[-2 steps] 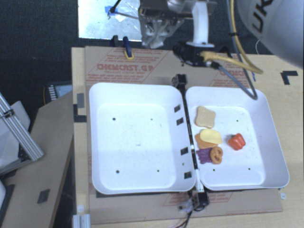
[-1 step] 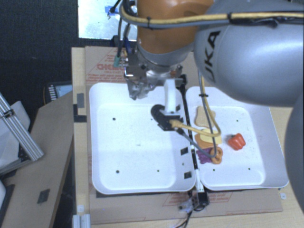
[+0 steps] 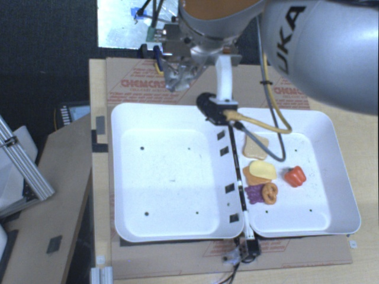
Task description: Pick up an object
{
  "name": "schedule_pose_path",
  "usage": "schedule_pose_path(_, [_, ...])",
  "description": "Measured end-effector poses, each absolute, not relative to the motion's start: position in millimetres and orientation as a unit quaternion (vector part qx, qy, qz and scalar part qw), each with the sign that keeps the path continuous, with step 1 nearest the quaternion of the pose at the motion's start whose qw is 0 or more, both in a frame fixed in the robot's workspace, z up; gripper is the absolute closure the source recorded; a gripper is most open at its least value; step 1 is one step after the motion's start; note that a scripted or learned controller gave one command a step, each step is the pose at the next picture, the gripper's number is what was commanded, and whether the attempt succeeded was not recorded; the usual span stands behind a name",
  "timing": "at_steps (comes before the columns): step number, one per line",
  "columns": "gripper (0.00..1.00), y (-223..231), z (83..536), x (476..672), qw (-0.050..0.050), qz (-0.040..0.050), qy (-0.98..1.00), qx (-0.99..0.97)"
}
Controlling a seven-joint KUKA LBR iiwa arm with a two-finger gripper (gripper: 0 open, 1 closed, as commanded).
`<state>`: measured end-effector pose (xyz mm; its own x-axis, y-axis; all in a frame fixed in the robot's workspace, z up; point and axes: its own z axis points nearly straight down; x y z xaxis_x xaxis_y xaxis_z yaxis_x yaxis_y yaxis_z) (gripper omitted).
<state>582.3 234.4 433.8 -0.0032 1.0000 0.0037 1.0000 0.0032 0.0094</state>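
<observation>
Jaws (image 3: 177,81): state cannot be told, raised beyond the right bin (image 3: 320,218). Red pepper (image 3: 295,176) lies in that bin, beside the yellow piece (image 3: 262,170); likely light, smooth plastic; grip across its body

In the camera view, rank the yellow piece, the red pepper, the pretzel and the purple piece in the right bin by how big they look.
1. yellow piece
2. red pepper and purple piece: they look alike, so I won't rank them; the purple one is partly covered by its neighbours.
3. pretzel
</observation>
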Motion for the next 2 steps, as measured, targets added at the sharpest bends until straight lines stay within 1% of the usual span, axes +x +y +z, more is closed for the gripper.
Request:
schedule_pose_path(1, [1.00,222.2,543.8,529.2,0.002,0.0075,0.709,0.705])
schedule_pose_path(2, [1.00,223.3,546.9,531.0,0.000,0.0028,0.710,0.704])
